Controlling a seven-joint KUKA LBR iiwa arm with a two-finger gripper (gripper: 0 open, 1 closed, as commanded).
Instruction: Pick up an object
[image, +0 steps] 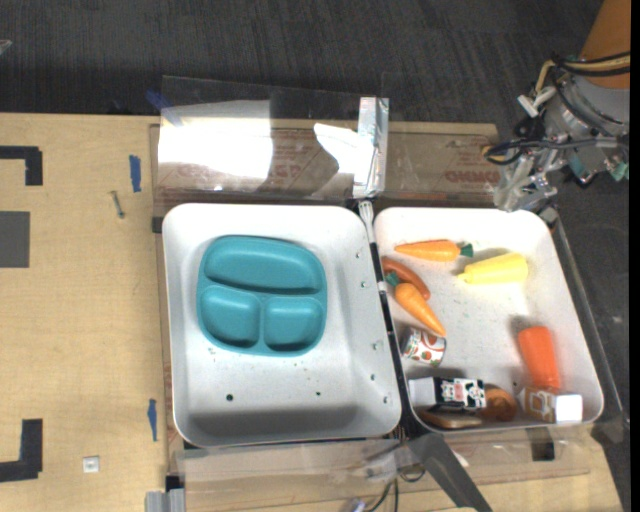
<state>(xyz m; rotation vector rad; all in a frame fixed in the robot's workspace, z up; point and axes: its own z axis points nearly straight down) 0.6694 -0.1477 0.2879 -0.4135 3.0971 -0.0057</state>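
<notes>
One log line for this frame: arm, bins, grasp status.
arm: gripper above right bin's far right corner | grasp: nothing seen held | left bin: teal tray | right bin: carrots, yellow piece, orange bottle

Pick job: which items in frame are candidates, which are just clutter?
Candidates, right bin:
carrot
yellow corn
second carrot
orange bottle
small carton
pincer, at the bin's far corner

Not involved:
teal divided plate in left bin
</notes>
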